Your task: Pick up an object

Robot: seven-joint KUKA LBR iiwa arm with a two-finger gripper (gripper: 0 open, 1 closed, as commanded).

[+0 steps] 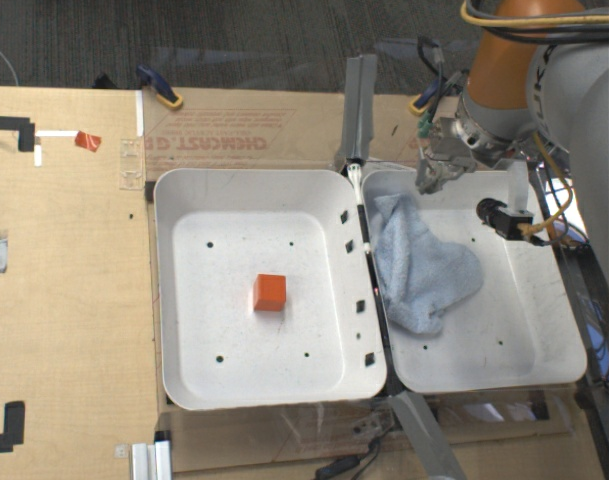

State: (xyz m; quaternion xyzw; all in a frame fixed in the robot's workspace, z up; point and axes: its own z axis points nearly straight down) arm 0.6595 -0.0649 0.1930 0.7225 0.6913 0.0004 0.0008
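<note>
An orange-red cube (270, 293) rests near the middle of the left bin (184, 348). A crumpled light blue cloth (419, 268) lies against the left wall of the right bin (524, 358). My gripper (432, 180) hangs at the far edge of the right bin, just above and behind the cloth's top corner. I see nothing held in it.
A grey divider bar (360, 118) runs between the bins at the back. Blue and orange clamps (160, 86) hold the cardboard sheet behind the bins. A black cable fitting (496, 213) sticks out over the right bin near the arm.
</note>
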